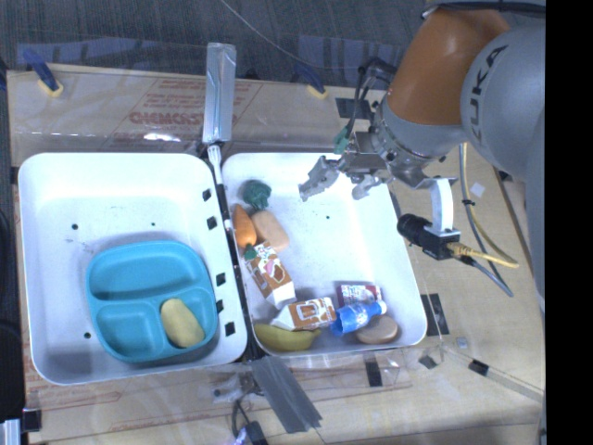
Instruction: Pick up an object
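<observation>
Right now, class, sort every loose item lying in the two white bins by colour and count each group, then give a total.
Yellow: 2, potato, banana
Orange: 1, carrot
Green: 1, broccoli
Tan or brown: 2, bread roll, cookie
Blue: 2, tray, bottle
Printed cartons and packet: 3
Total: 11
</observation>
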Available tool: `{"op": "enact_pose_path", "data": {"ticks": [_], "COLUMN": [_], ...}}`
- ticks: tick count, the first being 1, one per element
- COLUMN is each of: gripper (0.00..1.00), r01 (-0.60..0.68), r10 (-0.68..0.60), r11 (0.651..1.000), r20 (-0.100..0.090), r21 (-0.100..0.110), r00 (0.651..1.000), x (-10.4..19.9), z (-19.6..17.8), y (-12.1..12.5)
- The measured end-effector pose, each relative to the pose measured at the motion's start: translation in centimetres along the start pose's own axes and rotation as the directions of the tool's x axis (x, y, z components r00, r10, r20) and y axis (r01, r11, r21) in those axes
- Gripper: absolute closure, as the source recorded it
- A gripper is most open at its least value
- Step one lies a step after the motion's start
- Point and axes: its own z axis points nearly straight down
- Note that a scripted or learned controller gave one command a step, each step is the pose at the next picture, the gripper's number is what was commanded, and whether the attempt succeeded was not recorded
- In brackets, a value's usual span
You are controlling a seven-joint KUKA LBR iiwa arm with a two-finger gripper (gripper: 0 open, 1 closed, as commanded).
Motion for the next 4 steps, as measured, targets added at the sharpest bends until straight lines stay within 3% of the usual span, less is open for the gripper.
{"op": "enact_pose_path", "data": {"ticks": [1, 2, 3, 4], "gripper": [0.0, 0.0, 0.0, 0.0], "r01": [0.06, 0.351, 0.292, 0.28], "r10": [-0.06, -0.351, -0.292, -0.28], "r11": [0.998, 0.936, 0.956, 0.96], "r20": [-0.002, 0.003, 0.004, 0.003], "r21": [0.011, -0.005, -0.004, -0.003], "r00": [0.998, 0.936, 0.956, 0.96], "x": [1.3, 0.2, -0.8, -6.0], "z": [11.5, 16.3, 18.6, 18.2], "y": [4.6, 2.6, 3.8, 5.1]}}
